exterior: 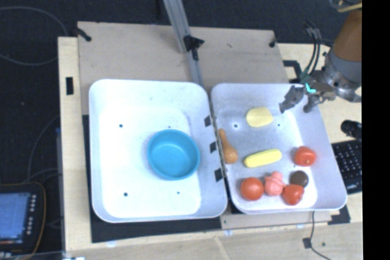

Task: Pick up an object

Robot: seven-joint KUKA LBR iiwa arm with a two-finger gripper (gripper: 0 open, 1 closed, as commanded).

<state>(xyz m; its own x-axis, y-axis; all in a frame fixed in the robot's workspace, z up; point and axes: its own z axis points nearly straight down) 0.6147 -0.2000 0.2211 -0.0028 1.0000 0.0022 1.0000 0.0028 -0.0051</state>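
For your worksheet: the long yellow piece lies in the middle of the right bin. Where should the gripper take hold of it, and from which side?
Grip the long yellow piece across its narrow middle, coming straight down from above. It lies flat, nearly left to right in view, with bare bin floor along both long sides, so the fingers would probably fit there.

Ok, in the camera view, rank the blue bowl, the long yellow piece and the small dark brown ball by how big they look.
Largest to smallest:
1. blue bowl
2. long yellow piece
3. dark brown ball

The gaps are plain, so nearness to the camera does not blur the order.
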